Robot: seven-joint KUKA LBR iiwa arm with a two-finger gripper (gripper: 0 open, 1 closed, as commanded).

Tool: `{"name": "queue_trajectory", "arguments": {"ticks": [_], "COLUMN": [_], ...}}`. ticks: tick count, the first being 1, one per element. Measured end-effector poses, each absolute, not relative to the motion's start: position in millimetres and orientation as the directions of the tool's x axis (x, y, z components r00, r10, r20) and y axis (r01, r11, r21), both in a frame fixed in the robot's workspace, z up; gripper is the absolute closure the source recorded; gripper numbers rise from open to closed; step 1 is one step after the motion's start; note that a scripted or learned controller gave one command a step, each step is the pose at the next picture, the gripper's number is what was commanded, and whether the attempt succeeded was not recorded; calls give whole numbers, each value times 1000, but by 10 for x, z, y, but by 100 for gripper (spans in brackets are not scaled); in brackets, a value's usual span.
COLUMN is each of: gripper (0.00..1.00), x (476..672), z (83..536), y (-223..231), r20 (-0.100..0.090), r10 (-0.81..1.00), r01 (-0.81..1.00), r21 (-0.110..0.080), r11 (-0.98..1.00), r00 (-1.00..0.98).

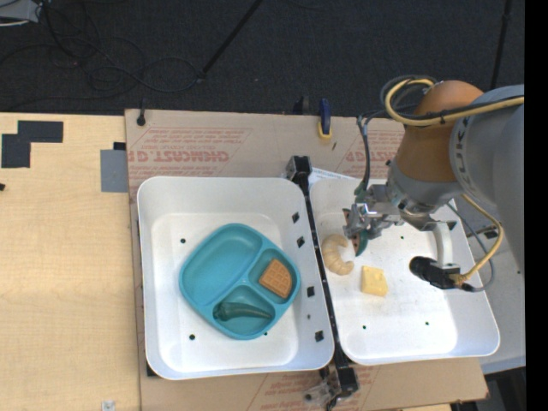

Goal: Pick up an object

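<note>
While the arm reaches into the right bin (pixel 428 349), the gripper (pixel 360 229) hangs low, and I can't tell from here whether it's parted or clenched. Just beside its tip, toward the divider, lies the croissant (pixel 337 255); a little further out sits the yellow cheese wedge (pixel 373 281). To do this well, I'd say centre squarely over the croissant's thick middle, straddle it across the narrow width, then descend straight.
</note>
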State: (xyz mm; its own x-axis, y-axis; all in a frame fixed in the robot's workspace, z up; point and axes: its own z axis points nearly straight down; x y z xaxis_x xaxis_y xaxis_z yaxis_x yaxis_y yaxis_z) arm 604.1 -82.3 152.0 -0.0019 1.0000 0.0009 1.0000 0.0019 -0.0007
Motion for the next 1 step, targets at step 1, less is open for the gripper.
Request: {"name": "queue_trajectory", "arguments": {"ticks": [1], "gripper": [100], "x": [6467], "z": [2230], "y": [-288], "r20": [1], "r10": [1000], "r01": [1000], "r21": [7], "r11": [7], "r00": [-7]}}
